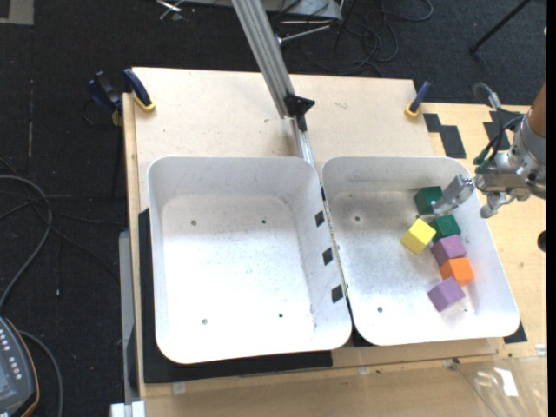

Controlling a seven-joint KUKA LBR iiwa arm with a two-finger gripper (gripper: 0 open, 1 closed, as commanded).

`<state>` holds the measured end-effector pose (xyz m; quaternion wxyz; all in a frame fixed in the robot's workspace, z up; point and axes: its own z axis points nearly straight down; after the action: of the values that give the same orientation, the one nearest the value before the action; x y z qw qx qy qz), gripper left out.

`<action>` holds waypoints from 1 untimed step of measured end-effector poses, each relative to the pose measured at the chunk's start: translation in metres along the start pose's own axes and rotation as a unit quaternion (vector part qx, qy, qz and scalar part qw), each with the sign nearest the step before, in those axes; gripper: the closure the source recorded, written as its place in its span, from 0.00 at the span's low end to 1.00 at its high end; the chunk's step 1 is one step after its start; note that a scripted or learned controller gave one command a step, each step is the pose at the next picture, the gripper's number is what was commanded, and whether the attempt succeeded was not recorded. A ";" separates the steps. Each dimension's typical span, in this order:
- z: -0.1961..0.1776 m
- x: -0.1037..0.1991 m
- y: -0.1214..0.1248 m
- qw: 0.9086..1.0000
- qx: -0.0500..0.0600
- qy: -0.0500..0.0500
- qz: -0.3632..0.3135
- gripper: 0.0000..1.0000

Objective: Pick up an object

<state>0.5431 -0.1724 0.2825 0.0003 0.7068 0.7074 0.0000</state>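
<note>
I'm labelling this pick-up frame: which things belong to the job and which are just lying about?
Job: tool; right bin; blocks in it: green, yellow, purple, orange.
Lying about: left bin; clamps; metal rail; cables.

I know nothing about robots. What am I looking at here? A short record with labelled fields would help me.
setting: wooden bench with two shallow white bins side by side
left bin: white, speckled floor
right bin: holds six small blocks along its right side
blocks: two green, yellow block, two purple, orange block
arm: reaches in from the right
gripper: above the right bin's right edge, by the green blocks
held object: none seen between the fingers
</note>
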 end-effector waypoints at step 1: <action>0.157 -0.028 0.018 1.000 -0.014 -0.006 -0.001 0.00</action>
<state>0.5617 -0.2007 0.1260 0.0146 0.7057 0.7084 0.0057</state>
